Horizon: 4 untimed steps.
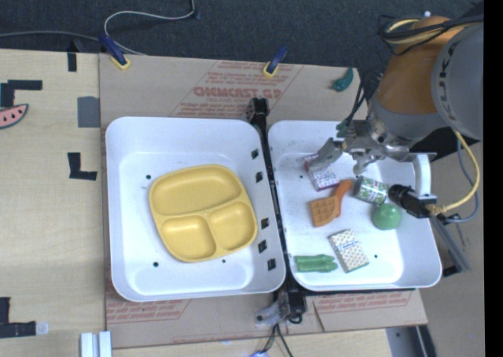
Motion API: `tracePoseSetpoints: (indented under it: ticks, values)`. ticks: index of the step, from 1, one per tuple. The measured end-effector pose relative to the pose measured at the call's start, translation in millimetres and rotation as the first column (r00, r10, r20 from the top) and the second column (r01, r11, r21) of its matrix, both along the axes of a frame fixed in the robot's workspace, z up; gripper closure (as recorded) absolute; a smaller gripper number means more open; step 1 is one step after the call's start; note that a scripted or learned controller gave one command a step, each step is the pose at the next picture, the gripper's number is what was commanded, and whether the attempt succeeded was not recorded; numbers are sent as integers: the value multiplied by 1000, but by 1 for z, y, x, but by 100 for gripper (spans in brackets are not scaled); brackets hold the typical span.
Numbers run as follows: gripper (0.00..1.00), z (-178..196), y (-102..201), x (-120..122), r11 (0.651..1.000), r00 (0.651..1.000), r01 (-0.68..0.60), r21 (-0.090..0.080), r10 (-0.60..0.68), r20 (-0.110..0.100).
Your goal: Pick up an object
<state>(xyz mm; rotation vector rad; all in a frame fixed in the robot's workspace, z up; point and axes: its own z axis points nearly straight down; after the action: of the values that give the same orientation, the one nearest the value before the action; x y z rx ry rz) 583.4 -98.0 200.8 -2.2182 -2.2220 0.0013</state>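
Hovering over the upper part of the right bin [416, 265], with the pincer [346, 156] spread open and nothing between its fingers. Reaching in from the right on the grey arm [471, 72], orange band [409, 72] just above the wrist. Touching or nearly touching the left fingertip: a small grey-and-pink packet [321, 173], the nearest pickable object. Just below the right fingertip: a small printed can [371, 189] lying on its side. Between packet and can, slightly lower: an orange carrot-shaped piece [343, 188], touching the top of a waffle-patterned orange square [324, 210]. Right of the can and below: a green ball [386, 216]. Further below the pincer: a patterned cream packet [348, 250], tilted, and beside it to the left, near the bin's front edge, a long green piece [314, 263]. Well to the left of the pincer, in the left bin [126, 214]: a yellow three-compartment tray [203, 211]. Contact between left fingertip and grey-and-pink packet: cannot tell for certain.
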Motion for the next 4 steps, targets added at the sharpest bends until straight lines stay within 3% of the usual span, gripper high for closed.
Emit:
tracePoseSetpoints:
  ticks: [1,2,3,4]
  values:
    - [0,-101,-13,17,1000,1000,1,-2,0,7]
    - [100,-91,-15,18,1000,1000,1,-5,-1,10]
    - [0,-91,-15,18,1000,1000,1,-5,-1,10]
    - [100,-82,-14,18,1000,1000,0,-4,0,8]
